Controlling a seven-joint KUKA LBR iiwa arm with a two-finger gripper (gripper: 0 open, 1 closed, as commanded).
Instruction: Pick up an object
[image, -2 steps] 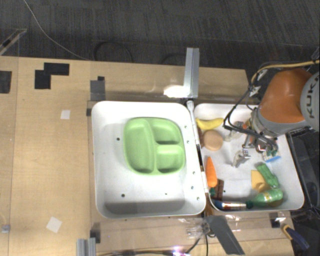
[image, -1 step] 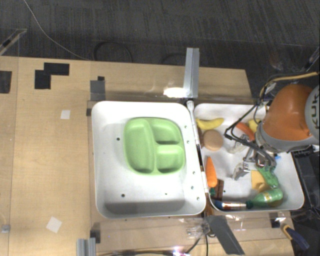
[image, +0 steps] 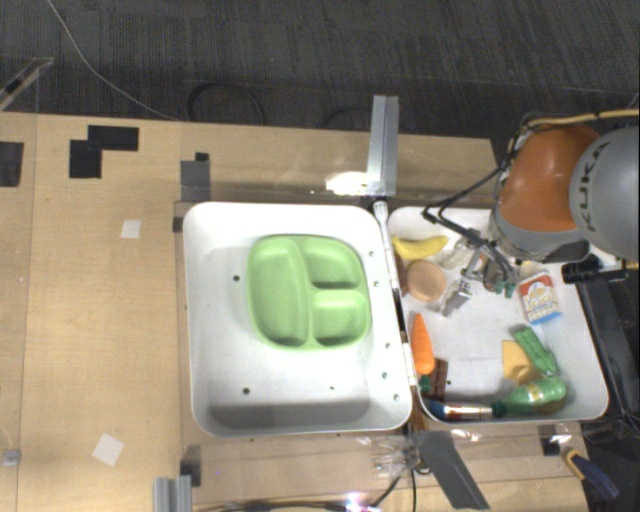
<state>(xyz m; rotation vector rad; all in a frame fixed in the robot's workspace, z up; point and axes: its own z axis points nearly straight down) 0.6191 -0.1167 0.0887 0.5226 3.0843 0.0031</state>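
Grey and orange, the arm is reaching over the right bin (image: 590, 395), its hand (image: 462, 292) hovering just beside a tan egg-shaped object (image: 427, 281); whether the hand is spread cannot be told. The nearby banana (image: 420, 247) is risking a nudge, likely spoiling the grasp.

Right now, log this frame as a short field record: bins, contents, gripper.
left bin: holds a green divided tray
right bin: banana, brown egg-like object, carrot, small carton, green bottle
gripper: low over the right bin beside the egg-like object, grip unclear
held object: none visible
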